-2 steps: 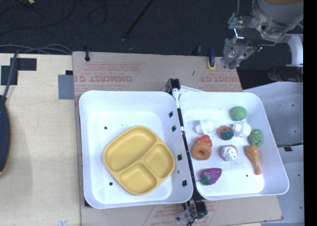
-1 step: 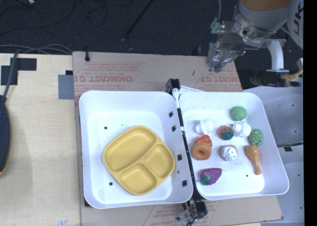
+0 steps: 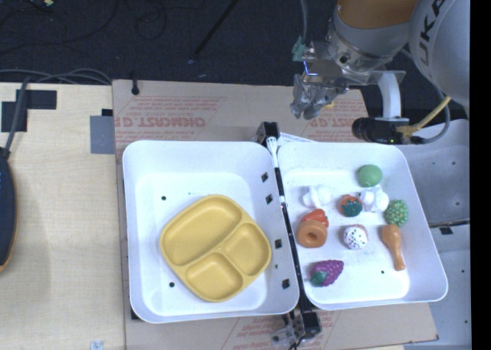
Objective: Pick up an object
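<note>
Two white bins: left bin (image 3: 146,187) holds one yellow divided tray (image 3: 215,247); right bin (image 3: 418,264) holds nine toy foods (image 3: 354,218) clustered centrally; gripper (image 3: 311,107) above its far edge, grip state indiscernible.

Bright, even overhead light; soft shadows, slightly soft focus, dark background.

Two bins sit side by side on the worktop (image 3: 54,187). The left bin (image 3: 146,168) holds a divided tray (image 3: 215,247). The right bin (image 3: 418,264) holds small toy foods: a ball (image 3: 369,175) at the back, a doughnut (image 3: 312,234) near the left wall, a drumstick (image 3: 393,245) to the right, and a grape bunch (image 3: 327,272) at the front. The tool (image 3: 311,103) hangs behind the right bin, above the worktop.
</note>
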Motion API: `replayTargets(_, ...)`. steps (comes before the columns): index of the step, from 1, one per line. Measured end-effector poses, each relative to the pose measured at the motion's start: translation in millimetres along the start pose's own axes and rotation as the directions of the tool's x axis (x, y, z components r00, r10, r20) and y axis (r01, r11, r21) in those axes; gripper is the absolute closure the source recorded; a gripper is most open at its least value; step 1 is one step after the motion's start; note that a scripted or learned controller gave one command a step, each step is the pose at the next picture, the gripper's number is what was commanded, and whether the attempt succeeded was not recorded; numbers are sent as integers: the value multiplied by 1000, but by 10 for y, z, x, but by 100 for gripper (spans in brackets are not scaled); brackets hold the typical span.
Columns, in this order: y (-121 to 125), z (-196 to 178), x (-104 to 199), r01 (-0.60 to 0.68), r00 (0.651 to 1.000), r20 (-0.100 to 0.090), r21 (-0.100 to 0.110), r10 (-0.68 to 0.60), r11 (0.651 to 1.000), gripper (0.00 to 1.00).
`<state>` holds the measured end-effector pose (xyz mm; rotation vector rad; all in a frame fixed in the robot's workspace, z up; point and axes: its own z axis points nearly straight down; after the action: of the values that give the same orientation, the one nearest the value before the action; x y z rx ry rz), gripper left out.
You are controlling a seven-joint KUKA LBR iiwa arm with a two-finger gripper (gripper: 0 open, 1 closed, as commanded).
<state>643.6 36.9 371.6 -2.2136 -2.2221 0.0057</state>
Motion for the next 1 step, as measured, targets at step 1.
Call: replayTargets(1,-34,579,332,-1,1000,1,4,1,1000,100)
